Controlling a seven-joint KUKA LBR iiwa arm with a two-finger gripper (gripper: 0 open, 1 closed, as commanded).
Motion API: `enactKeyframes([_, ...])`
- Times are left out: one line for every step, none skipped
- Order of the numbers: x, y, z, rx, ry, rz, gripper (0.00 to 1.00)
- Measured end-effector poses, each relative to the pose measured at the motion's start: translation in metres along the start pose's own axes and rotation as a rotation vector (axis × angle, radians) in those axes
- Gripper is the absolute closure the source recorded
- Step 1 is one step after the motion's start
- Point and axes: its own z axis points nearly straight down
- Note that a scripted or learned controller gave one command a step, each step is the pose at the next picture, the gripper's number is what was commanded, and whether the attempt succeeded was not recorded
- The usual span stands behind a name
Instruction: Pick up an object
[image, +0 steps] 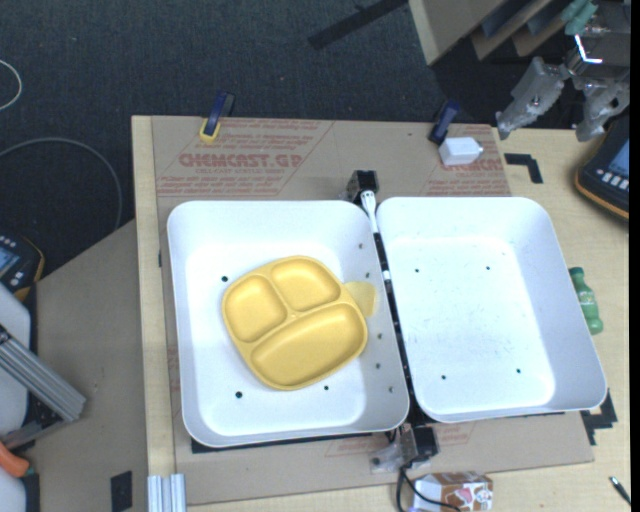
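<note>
Right, a yellow plate (294, 322) sits in the left bin (195, 390) — a divided one, with two small compartments toward the far side and one long compartment nearer the camera. It lies flat on the bin floor, tilted a little off square, roughly in the middle and leaning toward the right wall. A small yellow tab sticks out from its right edge, close to the seam between the two bins. The right bin (560, 300) lies just beside it, their rims touching along that seam, where a black clip (363, 184) sits at the far end. Both bins rest on a brown board (300, 150) covering the surface, with a small white block (460, 151) near its far edge. Up at the top right corner, well apart from the plate, hangs the gripper (560, 100) — high above the surface and beyond the right bin. Its jaws are too small and cluttered to read, so whether they are released or clenched I cannot tell.
</note>
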Motion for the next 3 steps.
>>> enactKeyframes([0.103, -0.054, 0.005, 0.015, 0.002, -0.006, 0.0])
enactKeyframes([0.154, -0.062, 0.005, 0.014, 0.0, 0.0, 0.0])
enactKeyframes([0.152, -0.061, -0.006, 0.01, 0.0, 0.003, 1.0])
